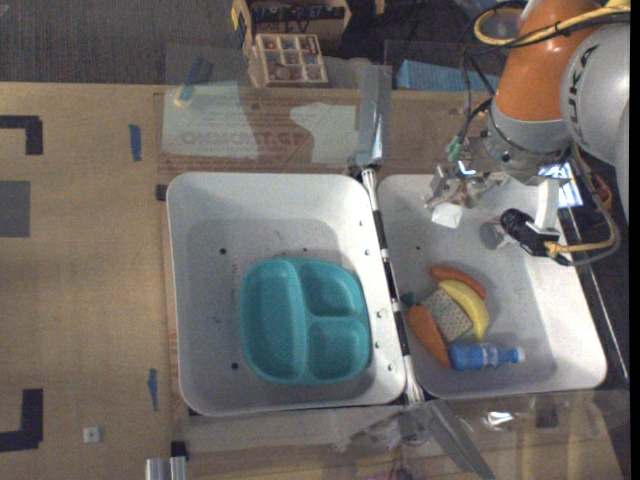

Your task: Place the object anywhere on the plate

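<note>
**Position of the food pile relative to the tool**

Tool (452,190) location: upper part of the right bin (580,368), right of frame centre, under the grey arm with the orange band (535,58) that enters from the upper right. Tool state: cannot be determined; the finger area is small and cluttered with fittings, and nothing can be seen gripped there.

Objects to be moved lie in a tight pile at the lower middle of the right bin, below the tool in the frame. The pile contains:

- a banana (470,303), curved, long axis running from upper left to lower right;
- a carrot (428,334) at the left side of the pile, long axis also slanting to the lower right;
- an orange piece (458,277) just above the banana;
- a small bottle (485,355) with a blue cap, lying on its side along the lower edge of the pile, long axis roughly left to right.

The items touch or overlap; a grey speckled piece sits between the banana and the carrot.

The plate (305,320) is teal with three compartments. It rests in the left bin (200,218), left of the pile, across the divider between the two bins.

Judgement: the coming move is a descent toward the lower frame onto the pile, followed by carriage leftward. The crowded pile makes a clean single-item grip uncertain.
</note>
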Robot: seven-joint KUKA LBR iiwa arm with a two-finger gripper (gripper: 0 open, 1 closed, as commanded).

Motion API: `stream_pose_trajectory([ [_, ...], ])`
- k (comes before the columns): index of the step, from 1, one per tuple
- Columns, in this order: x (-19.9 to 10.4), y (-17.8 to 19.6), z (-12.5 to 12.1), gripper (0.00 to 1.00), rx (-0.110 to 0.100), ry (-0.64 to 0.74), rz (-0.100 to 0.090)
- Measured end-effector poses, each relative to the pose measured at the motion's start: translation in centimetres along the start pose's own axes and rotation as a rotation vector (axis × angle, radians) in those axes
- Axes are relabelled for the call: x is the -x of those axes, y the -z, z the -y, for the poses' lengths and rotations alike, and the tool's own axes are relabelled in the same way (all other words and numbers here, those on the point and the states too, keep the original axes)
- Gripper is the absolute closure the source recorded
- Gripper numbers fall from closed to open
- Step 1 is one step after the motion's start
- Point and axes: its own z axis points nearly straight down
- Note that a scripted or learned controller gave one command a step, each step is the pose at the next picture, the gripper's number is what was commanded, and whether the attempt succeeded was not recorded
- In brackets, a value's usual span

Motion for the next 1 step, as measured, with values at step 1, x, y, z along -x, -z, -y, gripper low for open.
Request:
stream_pose_trajectory([
  [1, -7.84, 0.1, 4.75, 1.0, 0.015, -0.118, 0.0],
])
